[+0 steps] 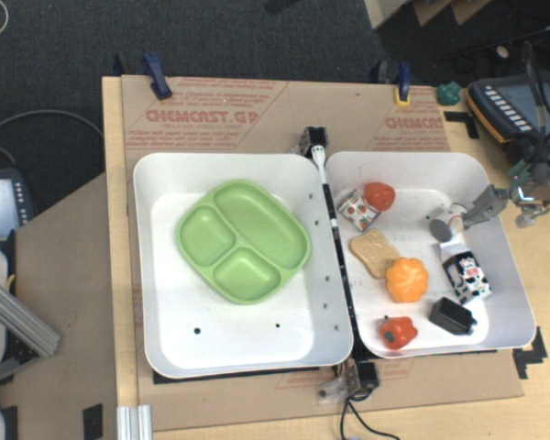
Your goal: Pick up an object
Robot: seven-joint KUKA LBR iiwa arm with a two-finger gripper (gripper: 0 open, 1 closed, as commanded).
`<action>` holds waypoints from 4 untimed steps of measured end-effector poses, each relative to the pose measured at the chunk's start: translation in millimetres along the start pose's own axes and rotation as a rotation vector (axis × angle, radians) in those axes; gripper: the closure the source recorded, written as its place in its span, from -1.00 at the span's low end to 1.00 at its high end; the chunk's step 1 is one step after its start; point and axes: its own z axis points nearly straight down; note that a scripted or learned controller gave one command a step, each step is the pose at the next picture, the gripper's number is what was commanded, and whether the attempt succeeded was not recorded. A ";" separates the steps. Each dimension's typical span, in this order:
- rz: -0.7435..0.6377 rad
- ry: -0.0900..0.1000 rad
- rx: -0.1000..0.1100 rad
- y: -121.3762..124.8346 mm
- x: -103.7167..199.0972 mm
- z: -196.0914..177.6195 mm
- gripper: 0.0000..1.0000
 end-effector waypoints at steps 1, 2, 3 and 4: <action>0.000 0.006 0.013 -44.4 40.3 104.0 -1.00; 0.006 -0.005 -0.003 -41.5 -26.6 90.9 -1.00; 0.000 -0.001 0.001 -41.0 12.5 160.2 -1.00; 0.003 -0.006 -0.009 -39.1 9.4 145.7 1.00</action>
